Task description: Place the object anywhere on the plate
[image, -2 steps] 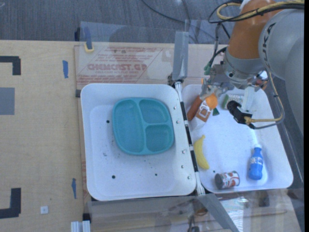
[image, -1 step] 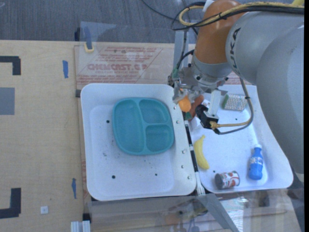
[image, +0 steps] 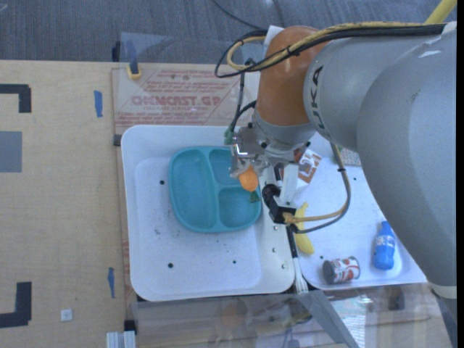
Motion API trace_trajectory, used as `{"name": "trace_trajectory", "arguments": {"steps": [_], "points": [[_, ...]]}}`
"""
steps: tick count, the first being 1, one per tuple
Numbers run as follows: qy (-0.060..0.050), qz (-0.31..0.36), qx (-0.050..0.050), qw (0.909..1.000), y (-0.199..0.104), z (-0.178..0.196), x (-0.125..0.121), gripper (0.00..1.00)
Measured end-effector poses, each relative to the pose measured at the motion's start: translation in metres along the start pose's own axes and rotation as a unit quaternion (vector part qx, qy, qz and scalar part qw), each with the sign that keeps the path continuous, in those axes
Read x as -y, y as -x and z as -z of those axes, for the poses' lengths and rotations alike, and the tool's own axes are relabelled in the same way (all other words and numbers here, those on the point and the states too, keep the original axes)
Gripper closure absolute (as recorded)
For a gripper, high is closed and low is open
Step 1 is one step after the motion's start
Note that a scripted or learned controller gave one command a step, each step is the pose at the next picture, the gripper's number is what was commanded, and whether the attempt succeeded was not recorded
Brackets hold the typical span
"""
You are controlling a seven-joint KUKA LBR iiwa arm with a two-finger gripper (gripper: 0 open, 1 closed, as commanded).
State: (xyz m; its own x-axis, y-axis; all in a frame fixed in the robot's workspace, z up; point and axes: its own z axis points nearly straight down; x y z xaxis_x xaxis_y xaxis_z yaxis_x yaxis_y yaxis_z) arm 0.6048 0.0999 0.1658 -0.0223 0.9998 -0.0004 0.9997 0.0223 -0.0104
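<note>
One small orange object, perhaps a toy carrot with a green tip, over the right rim of the teal plate, directly beneath the gripper. Touching the gripper or merely below it: cannot tell from this slant. Gripper state likewise impossible to judge here, open or closed, with the wrist housing covering the working end.

Plate: three compartments, lying in the left bin, near that bin's right wall. Arm reaching in across the right bin, above a can, a blue bottle and a yellow banana.

Handling, as judged from appearance:
- Probably light, given the small size beside the plate's compartments.
- Probably stiff moulded plastic or firm foam; unlikely to crush or break under a modest squeeze.
- Smooth and rounded, hence likely to slip or roll out of a shallow pinch, and likely to roll a little on landing.
- Best taken across the thick orange middle, with the grip square to the long axis; the tapered end and the green tip offering poorer purchase.

Placement, as judged: already at the plate's edge, so only a short shift toward the nearest right-hand compartment needed, with a low release to keep the piece from bouncing over the rim.
</note>
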Motion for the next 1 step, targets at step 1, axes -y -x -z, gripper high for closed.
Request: {"name": "trace_trajectory", "arguments": {"steps": [1], "points": [[0.0,0.0,0.0,1.0,0.0004,0.0003,-0.0002,0.0]]}}
